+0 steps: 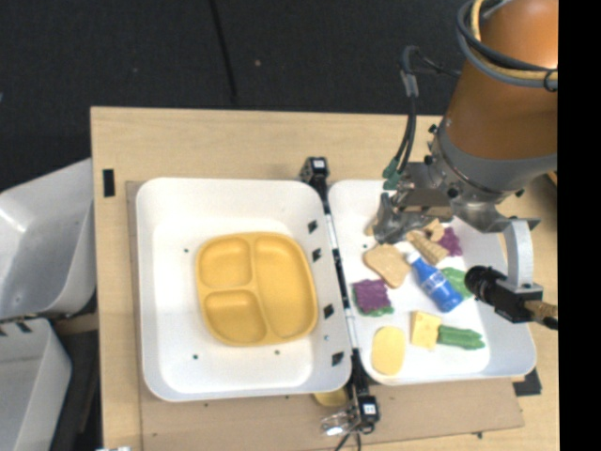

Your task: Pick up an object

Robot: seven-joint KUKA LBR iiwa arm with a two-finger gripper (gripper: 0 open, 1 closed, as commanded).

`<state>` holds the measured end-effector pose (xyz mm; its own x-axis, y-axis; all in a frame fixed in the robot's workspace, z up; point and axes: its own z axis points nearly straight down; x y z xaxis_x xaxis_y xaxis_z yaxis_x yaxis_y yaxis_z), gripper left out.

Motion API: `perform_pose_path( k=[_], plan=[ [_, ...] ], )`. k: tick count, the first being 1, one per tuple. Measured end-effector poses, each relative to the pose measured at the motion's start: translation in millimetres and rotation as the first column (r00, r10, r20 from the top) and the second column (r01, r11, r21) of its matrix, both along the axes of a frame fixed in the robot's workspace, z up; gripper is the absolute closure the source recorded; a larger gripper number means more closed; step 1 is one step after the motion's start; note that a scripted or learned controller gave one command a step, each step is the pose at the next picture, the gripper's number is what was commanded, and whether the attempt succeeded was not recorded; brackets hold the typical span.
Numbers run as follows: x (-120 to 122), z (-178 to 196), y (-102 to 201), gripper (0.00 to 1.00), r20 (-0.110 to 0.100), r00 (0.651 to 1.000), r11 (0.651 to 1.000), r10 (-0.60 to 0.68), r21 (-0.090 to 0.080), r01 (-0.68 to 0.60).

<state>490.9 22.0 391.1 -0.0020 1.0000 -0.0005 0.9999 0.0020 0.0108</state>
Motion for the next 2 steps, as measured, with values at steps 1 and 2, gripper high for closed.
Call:
perform_pose_path(
  k=[1, 2],
  plan=[
    [-1.3, -68.4, -22.1, 1.00, -0.015, 1.000, 1.000, -0.004, -0.001, 0.004],
    [0.1, 50.8, 12.9, 1.00, 0.004, 1.000, 1.000, 0.004, 0.002, -0.004]
  ],
)
